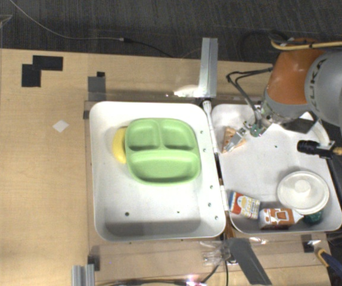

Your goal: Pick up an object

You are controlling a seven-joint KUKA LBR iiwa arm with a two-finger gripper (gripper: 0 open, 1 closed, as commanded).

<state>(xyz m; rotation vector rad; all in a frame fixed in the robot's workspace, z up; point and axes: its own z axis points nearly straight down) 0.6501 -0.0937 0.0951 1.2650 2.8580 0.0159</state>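
My gripper reaches down into the back left part of the right bin, under the grey arm with its orange band. A small brown and white packet lies just to the left of the gripper tip, close to the bin's left wall. Whether the gripper touches the packet is unclear. Along the bin's front lie a small red and white carton and a brown and white carton. A white round bowl sits at the front right.
The left bin holds a green divided plate with a yellow thing sticking out from under its left edge. A small dark green thing lies by the bowl. A metal post stands behind the bins.
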